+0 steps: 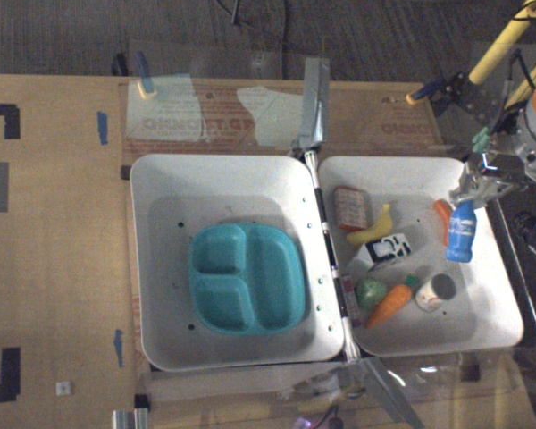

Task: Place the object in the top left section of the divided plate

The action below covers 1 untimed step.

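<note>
Hanging over the right bin's [505, 324] far right edge, the pincer [475, 189] sits right at the cap of a small blue bottle [461, 232]; whether it is clamped on the neck or merely touching, I cannot tell. That bottle looks light, rigid and smooth plastic, so probably slippery; the narrow neck seems the surest hold. Just beside it lies something orange [441, 214]. Well apart, in the left bin [161, 195], waits the teal divided plate [247, 277].
</note>
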Available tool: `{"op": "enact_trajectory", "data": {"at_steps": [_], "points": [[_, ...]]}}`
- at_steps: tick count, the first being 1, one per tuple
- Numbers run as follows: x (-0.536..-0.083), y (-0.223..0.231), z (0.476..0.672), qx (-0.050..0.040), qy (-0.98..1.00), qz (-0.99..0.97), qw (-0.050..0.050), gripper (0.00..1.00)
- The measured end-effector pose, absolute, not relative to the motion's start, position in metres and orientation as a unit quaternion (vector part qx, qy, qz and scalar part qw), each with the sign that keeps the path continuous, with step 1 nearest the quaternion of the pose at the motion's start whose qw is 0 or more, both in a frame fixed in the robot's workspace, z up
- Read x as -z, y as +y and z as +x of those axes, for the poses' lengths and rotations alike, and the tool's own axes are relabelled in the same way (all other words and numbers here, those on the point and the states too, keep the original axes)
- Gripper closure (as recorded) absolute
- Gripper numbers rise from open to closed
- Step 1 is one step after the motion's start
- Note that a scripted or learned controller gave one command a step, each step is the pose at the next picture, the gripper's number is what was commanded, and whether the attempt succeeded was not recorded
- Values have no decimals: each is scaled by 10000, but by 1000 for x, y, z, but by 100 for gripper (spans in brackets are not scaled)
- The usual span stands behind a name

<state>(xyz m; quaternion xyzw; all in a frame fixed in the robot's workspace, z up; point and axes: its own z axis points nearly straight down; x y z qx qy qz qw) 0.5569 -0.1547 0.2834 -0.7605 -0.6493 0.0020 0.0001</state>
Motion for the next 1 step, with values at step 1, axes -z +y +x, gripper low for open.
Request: {"op": "enact_trajectory", "data": {"at_steps": [1], "points": [[-326, -126, 558, -2, -7737, -6336, -14, 100]]}}
